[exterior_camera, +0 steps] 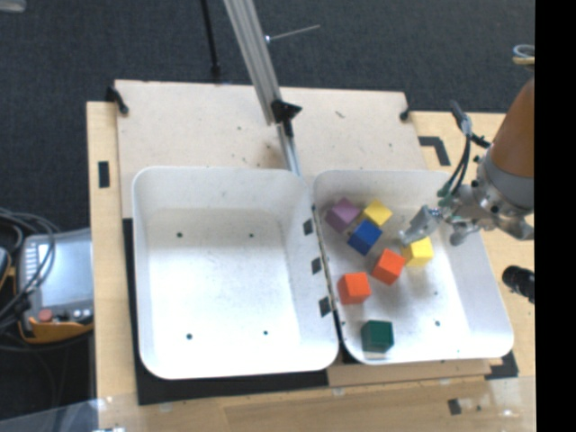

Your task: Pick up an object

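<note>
The right bin [468, 318] holds several small blocks. A purple block [343, 213], a yellow block [378, 214] and a blue block [364, 236] cluster near its back left. An orange block [389, 265] and a second yellow block [418, 251] lie mid-bin. Another orange block [355, 286] sits by the left wall, and a green block [377, 336] rests at the front edge. My gripper [423, 228] reaches in from the right and hovers just above and behind the second yellow block. Nothing is visibly held.
The left bin [153, 268] stands beside the right one, sharing a middle wall [319, 268]. An aluminium post [256, 57] rises slantwise behind the bins. A grey box with cables [54, 282] sits off the bench at the left.
</note>
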